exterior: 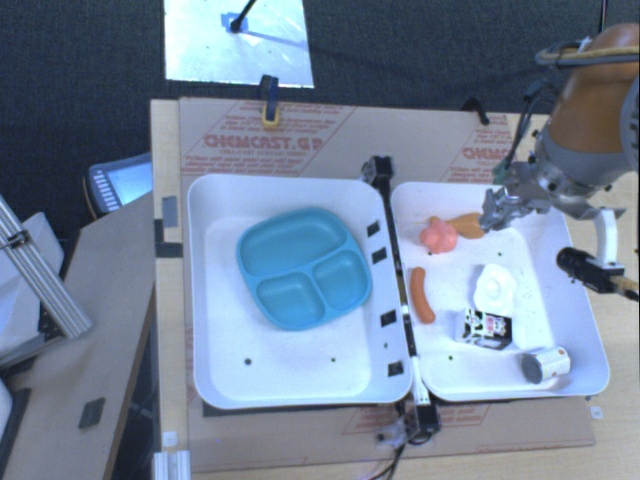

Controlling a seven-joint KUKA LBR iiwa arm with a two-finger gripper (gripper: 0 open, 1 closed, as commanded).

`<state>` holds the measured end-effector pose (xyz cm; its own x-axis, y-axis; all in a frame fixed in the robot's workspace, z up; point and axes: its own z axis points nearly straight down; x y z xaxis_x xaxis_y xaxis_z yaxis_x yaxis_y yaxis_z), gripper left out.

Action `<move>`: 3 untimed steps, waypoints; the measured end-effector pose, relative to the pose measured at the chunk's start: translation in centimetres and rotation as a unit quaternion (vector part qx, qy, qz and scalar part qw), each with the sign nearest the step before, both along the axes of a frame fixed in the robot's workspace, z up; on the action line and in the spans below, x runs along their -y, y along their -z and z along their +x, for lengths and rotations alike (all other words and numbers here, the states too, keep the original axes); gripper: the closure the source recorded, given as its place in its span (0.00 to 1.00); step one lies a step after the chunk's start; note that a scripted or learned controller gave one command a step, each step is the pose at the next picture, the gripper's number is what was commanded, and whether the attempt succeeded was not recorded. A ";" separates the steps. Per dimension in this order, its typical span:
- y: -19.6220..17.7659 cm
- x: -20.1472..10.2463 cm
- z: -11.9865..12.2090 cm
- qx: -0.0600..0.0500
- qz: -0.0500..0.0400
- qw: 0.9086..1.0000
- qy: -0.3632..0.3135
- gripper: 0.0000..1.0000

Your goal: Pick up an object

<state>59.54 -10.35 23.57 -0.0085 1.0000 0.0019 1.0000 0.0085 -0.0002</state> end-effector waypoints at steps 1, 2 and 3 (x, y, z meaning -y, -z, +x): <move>0.1 -6.1 -1.7 0.000 0.000 1.000 0.000 1.00; -0.6 -11.5 -3.0 0.001 0.000 1.000 -0.001 1.00; -0.6 -16.9 -4.3 0.000 0.000 1.000 -0.001 1.00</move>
